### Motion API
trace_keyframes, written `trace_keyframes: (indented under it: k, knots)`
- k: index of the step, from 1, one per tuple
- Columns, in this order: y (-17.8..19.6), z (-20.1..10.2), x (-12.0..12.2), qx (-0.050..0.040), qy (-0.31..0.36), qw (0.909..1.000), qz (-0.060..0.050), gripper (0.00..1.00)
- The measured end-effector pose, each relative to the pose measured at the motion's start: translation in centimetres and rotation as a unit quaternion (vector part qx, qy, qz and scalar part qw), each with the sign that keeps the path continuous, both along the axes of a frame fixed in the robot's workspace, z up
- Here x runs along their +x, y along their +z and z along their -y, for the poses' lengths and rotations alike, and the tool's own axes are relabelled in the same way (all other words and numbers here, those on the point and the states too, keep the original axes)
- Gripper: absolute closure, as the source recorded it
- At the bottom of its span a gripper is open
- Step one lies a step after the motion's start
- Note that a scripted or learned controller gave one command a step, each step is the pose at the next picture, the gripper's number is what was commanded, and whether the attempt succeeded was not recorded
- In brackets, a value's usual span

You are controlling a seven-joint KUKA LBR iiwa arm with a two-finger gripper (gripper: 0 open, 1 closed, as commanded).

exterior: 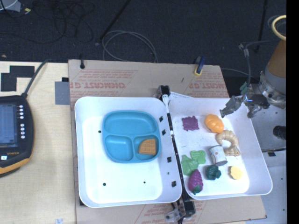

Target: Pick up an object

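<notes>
Two white bins sit side by side on a cardboard sheet on the counter. The left bin holds a blue tray with three compartments; a waffle lies in the tray's lower right compartment. The right bin holds a scatter of toy foods: a purple slab near its upper left, an orange just right of that, a tan croissant below the orange, a small metal can touching the croissant's lower left side, a green leafy piece left of the can, a purple grape bunch at the lower left edge, a dark teal piece just beside the grapes and under the can, and a yellow lemon piece toward the lower right. The gripper hovers at the right bin's upper right edge, above and to the right of the orange, its two fingers spread apart with nothing between them. The arm enters from the right. A teach pendant rests at the counter's left edge, and a blue and yellow clip sits at the cardboard's far edge.
</notes>
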State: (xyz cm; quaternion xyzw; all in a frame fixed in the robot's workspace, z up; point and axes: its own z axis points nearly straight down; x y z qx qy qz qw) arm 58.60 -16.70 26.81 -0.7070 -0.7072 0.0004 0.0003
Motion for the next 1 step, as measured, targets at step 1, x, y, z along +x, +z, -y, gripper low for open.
trace_keyframes:
  k: [1]
  knots:
    - [-11.27, -0.97, 5.34, 0.0015, 0.002, 1.0, -0.004, 0.0]
